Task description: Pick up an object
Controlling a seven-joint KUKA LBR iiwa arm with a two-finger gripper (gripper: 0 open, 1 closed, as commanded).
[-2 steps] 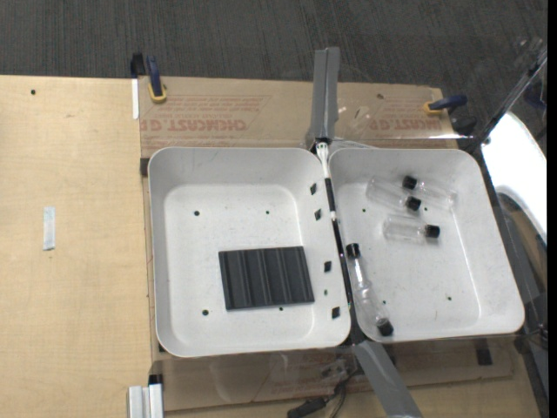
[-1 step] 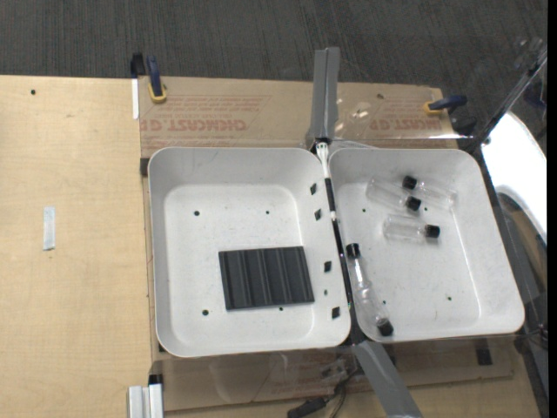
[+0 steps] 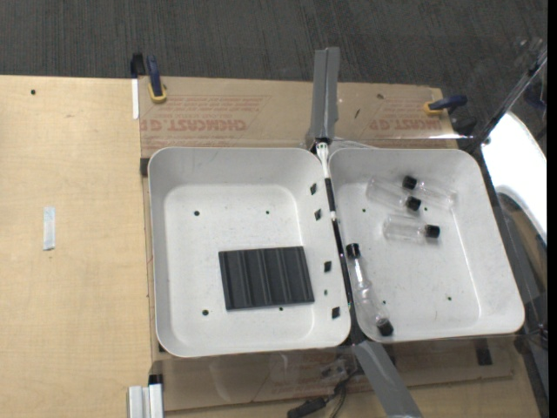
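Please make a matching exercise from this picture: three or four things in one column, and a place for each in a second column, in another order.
Things:
1. black ribbed block
2. clear vials with black caps
3. blue-handled clamp
4. small grey strip

Places:
A. on the bare bench, far left
B. in the left bin
C. in the right bin
D. on the cardboard edge behind the left bin

Pairs: 1-B, 2-C, 3-D, 4-A

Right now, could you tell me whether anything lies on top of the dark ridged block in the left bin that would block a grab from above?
Nothing visible does. The dark ridged block lies flat and alone on the left bin's floor, away from the walls. The small clear vials all sit in the right bin.
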